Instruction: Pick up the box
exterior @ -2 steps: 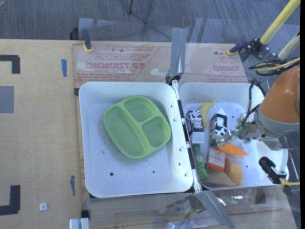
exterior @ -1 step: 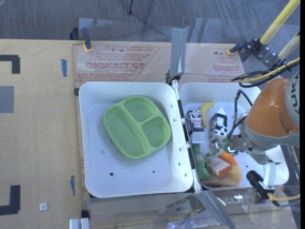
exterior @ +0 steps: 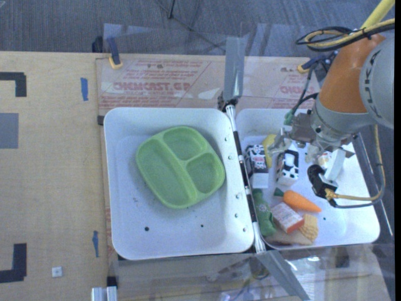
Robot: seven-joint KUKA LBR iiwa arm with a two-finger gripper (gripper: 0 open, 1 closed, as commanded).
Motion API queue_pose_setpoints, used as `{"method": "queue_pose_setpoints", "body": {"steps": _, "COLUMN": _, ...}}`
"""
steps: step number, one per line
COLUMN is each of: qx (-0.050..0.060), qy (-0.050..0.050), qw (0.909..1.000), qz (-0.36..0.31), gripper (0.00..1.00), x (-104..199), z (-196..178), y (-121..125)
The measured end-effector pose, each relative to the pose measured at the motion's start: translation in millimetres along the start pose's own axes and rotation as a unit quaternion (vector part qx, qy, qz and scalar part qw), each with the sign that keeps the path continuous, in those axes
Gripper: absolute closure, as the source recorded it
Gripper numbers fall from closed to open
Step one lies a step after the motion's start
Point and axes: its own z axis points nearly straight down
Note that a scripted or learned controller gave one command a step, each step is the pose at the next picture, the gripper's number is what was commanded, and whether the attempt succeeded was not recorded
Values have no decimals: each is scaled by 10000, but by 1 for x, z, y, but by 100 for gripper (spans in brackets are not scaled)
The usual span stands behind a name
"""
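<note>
Approach step. Gripper (exterior: 289, 158) low over right bin (exterior: 363, 227), far side; finger state unreadable. Box (exterior: 287, 218) near front edge, beside carrot (exterior: 302, 201), ungrasped. Next: shift frontward, descend, close.

Left of the gripper (exterior: 305, 148), the green plate (exterior: 180, 166) looks like smooth matt plastic. Its white bin (exterior: 125, 231) is glossy plastic. The bench (exterior: 50, 168) looks like bare wood.

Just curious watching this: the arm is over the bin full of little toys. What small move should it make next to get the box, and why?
Probably shift toward the bin's near side: the gripper hangs by the cow-patterned carton, while the red-and-white box lies beyond the carrot, apart from it.
</note>
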Motion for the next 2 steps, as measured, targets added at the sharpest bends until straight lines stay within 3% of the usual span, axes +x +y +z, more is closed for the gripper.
{"method": "queue_pose_setpoints", "body": {"steps": 1, "qx": -6, "qy": -3, "qw": 9978, "qz": 659, "gripper": 0, "x": -20, "z": -247, "y": 87}}
{"method": "queue_pose_setpoints", "body": {"steps": 2, "qx": 11, "qy": -3, "qw": 9937, "qz": 1118, "gripper": 0, "x": -96, "z": -76, "y": 55}}
